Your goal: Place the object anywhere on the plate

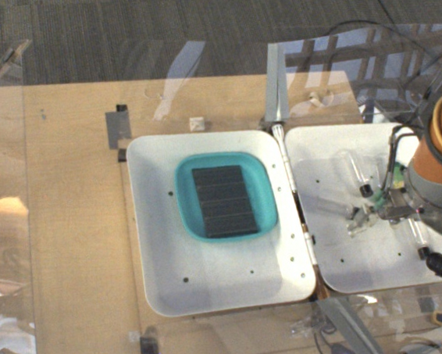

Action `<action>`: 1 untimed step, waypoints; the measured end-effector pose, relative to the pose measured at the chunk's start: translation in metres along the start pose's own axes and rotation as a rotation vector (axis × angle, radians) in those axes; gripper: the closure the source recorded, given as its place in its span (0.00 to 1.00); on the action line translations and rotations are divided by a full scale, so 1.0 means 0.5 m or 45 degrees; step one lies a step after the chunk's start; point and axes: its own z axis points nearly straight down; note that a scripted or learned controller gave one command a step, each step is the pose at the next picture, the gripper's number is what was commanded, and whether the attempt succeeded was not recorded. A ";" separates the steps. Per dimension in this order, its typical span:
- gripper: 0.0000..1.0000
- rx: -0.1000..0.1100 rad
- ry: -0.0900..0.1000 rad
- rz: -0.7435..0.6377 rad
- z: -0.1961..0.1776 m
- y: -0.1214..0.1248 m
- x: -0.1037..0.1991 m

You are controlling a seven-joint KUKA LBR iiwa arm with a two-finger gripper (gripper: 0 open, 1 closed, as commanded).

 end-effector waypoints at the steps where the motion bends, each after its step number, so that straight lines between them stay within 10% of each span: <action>1: 0.00 0.000 0.000 0.000 0.000 0.000 0.000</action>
